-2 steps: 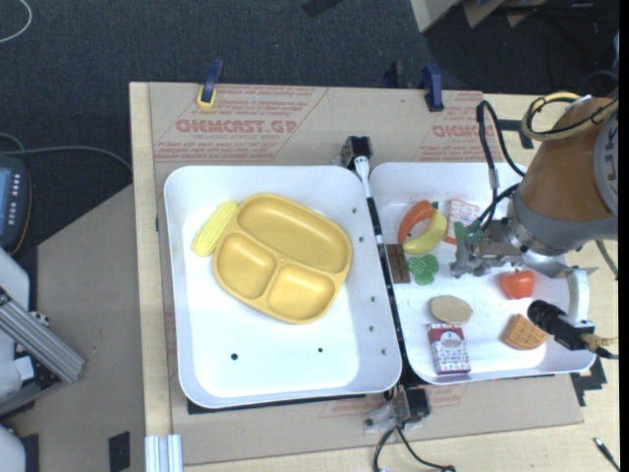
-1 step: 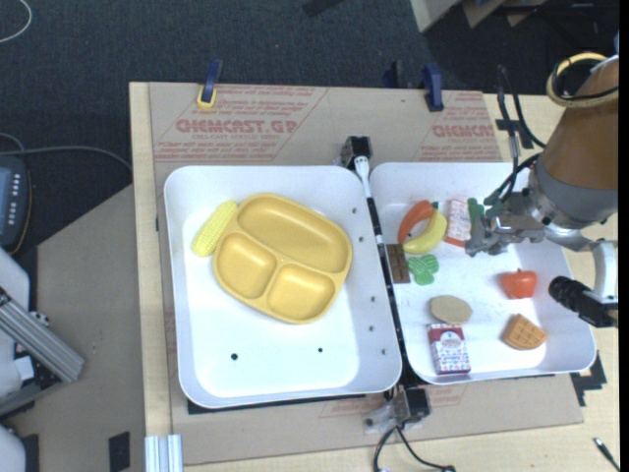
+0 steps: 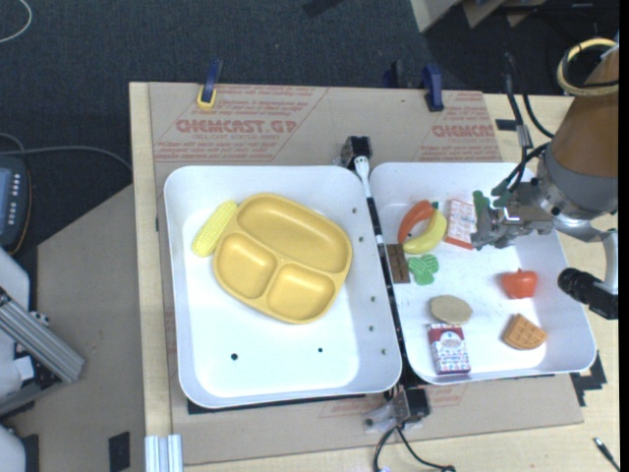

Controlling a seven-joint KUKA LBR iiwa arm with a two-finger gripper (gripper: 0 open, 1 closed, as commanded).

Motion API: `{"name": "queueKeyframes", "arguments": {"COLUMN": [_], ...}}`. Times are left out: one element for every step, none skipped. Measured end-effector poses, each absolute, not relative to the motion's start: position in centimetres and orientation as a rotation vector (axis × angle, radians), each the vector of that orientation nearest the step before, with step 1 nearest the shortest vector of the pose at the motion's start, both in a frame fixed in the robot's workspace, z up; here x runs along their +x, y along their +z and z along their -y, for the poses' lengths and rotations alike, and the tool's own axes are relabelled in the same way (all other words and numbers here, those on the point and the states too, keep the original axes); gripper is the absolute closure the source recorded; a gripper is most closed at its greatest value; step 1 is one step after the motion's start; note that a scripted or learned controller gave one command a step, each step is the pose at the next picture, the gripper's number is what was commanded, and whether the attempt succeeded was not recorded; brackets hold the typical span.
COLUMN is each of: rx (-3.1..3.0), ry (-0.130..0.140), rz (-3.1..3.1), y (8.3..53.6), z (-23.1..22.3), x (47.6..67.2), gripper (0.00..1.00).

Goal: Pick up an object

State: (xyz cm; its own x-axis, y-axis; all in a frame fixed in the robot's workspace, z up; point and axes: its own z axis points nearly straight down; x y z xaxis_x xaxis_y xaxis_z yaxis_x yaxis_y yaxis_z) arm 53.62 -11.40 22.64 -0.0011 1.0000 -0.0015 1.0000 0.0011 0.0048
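Nearest the camera, a small red-and-white carton (image 3: 448, 349) lies at the front edge of the right bin (image 3: 560, 357). Taking that carton as the landmark: just behind it, almost touching, rests a flat tan oval piece (image 3: 451, 309) that looks like a cookie or slice of bread, though the view is too coarse to be sure. To the carton's right sits a waffle-patterned orange wedge (image 3: 523, 332), and behind that wedge, apart from it, a red tomato-like piece (image 3: 520, 283). Farther back from the carton, a green leafy piece (image 3: 423, 267) lies just in front of a yellow banana (image 3: 429, 235), which touches an orange carrot-like curve (image 3: 414, 217). Right of the banana stands a small pink-and-white packet (image 3: 460, 224).

Behind and to the right of the carton, the claw (image 3: 488, 227) hangs over the bin's rear half, just beside the packet; whether its fingers are parted or closed I cannot tell. No item is seen between them. The grey arm with its orange band (image 3: 590, 141) comes in from the right.

Left of the carton, across the bin divider, the left bin (image 3: 206, 362) holds a yellow sectioned plate (image 3: 283, 257), with a yellow corn cob (image 3: 214, 227) touching its far left rim. Both bins sit on the board-covered counter (image 3: 157, 126).
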Motion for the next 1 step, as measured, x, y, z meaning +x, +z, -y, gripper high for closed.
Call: {"name": "queueKeyframes", "arguments": {"rx": [2.213], "ry": [0.005], "rz": [-2.223], "y": [23.40], "z": [9.23], "x": [57.90], "gripper": [1.00]}}
